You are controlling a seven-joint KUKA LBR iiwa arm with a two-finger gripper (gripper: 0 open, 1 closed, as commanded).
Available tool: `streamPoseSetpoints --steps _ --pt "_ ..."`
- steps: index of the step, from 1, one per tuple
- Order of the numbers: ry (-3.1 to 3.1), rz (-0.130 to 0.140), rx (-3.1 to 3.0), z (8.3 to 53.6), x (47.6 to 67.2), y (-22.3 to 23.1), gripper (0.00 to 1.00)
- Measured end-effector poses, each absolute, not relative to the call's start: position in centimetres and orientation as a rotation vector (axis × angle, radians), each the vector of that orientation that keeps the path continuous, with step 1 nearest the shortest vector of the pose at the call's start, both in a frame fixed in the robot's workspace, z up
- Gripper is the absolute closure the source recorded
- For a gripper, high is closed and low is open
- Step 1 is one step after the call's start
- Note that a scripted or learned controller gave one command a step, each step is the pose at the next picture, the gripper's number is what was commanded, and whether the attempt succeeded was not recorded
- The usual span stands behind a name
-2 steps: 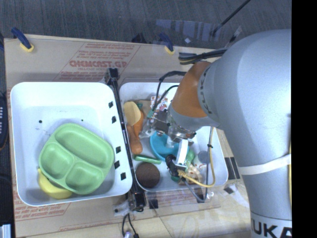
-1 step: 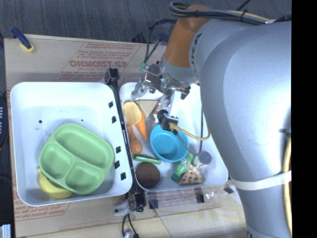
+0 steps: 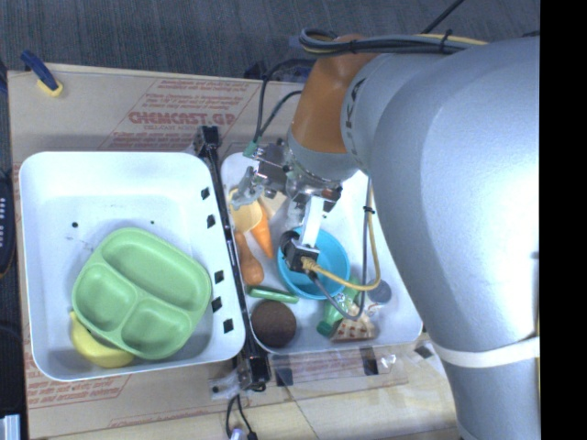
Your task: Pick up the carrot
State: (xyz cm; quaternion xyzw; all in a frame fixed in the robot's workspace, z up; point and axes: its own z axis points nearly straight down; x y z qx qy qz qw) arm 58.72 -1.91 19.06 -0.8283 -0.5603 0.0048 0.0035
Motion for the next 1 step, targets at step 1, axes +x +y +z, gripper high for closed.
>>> streamPoseSetpoints --steps 1 --pt "-1.816 0.015 -2.554 19.05 54.07 -1.43 0.00"
